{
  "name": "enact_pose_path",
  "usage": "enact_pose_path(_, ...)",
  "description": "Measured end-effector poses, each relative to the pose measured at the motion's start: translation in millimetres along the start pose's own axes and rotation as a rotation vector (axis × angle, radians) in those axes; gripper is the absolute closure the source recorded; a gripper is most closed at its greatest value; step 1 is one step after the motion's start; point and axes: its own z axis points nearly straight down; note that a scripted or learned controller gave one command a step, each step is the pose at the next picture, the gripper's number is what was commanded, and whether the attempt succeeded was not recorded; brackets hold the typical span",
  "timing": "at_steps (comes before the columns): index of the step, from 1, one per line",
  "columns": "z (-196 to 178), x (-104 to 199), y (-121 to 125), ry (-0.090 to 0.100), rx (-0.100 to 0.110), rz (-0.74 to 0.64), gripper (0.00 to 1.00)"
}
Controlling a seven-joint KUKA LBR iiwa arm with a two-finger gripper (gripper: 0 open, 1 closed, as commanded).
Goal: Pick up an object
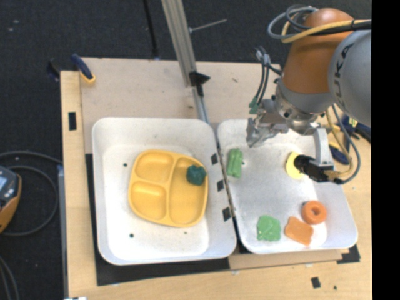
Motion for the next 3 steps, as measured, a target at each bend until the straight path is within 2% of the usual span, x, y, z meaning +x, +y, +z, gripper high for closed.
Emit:
enact_pose_path(1,16,46,-24,0.0,0.002,0.0,1.0)
enact_pose_path(2,8,89,-47,0.001,0.0,-0.001,1.0)
enact_pose_path(3,15,123,-70,0.0,0.001,0.0,1.0)
